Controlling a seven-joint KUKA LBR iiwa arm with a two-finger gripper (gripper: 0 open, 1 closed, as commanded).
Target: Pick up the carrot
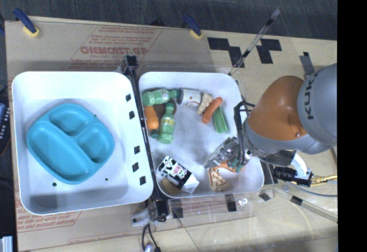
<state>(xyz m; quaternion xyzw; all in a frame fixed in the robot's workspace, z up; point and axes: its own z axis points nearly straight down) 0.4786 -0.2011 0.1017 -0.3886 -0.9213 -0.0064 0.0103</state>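
Note:
The carrot [152, 119], short and orange, lies at the left side of the right bin [189, 81], tucked between two green bottles [166, 121]. A second, redder orange stick [211, 109] lies near the bin's upper right beside a green piece [220, 121]. My gripper [226, 156] is low over the bin's lower right part, just above a pizza slice [218, 178] and well to the right of the carrot. The wrist and orange band cover the bin's right rim.
A black and white carton [174, 171] lies at the right bin's front. A small white bottle [192, 97] sits near its back. The left bin [34, 84] holds a blue divided plate [69, 142]. A black divider [137, 124] runs between the bins.

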